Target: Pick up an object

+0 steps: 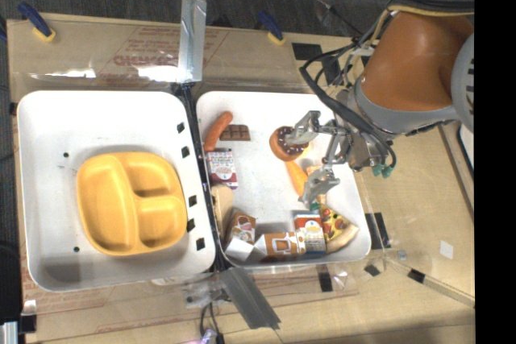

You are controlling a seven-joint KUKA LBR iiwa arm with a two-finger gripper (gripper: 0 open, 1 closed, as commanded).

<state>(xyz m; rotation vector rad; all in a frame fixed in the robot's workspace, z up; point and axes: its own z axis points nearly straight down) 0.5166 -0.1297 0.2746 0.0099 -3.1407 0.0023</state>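
My gripper (311, 159) hangs over the right side of the right bin (258, 105), open, with its fingers spread wide apart. One fingertip (301, 130) is over the edge of a chocolate-glazed donut (283, 144). The other fingertip (314, 189) is next to an orange carrot (295, 176), which lies just left of the gap between the fingers. Nothing is gripped between them. Whether the fingers touch the bin floor I cannot tell.
The right bin also holds a sausage (218, 130), a chocolate bar (236, 133), a small packet (222, 167), a bread roll (222, 201), small cartons (280, 243) and a pizza slice (339, 226) along the front wall. A yellow divided tray (131, 199) lies in the left bin (48, 125).
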